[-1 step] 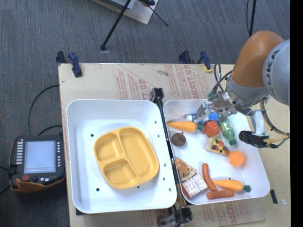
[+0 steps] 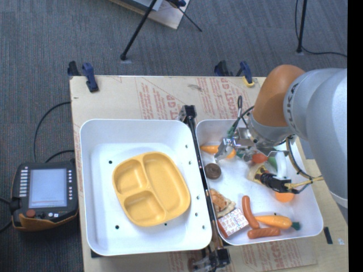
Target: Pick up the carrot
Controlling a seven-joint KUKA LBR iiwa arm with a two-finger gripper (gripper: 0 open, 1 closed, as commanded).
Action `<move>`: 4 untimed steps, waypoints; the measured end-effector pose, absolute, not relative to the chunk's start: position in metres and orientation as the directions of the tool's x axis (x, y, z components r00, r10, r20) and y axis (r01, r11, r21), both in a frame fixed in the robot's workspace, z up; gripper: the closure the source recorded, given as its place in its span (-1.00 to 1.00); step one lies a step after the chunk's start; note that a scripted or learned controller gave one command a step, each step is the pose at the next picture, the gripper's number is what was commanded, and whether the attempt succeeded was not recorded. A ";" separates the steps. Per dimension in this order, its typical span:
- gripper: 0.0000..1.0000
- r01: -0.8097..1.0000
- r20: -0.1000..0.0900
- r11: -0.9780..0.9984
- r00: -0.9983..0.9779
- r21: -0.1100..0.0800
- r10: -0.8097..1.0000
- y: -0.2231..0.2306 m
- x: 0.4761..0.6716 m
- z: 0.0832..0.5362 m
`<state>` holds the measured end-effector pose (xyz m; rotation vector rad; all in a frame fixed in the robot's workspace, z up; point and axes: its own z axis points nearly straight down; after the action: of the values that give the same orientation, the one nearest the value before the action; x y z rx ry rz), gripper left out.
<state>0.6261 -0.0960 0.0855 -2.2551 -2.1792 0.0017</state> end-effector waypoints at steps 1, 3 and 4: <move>1.00 0.999 0.005 -0.038 0.038 -0.006 0.999 -0.098 0.627 0.096; -1.00 0.956 0.003 -0.293 0.293 -0.005 0.956 -0.102 0.643 0.087; 1.00 0.957 0.003 -0.289 0.289 -0.009 0.957 -0.102 0.643 0.096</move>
<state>0.6433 -0.1022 0.0958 -2.5153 -1.8671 0.0055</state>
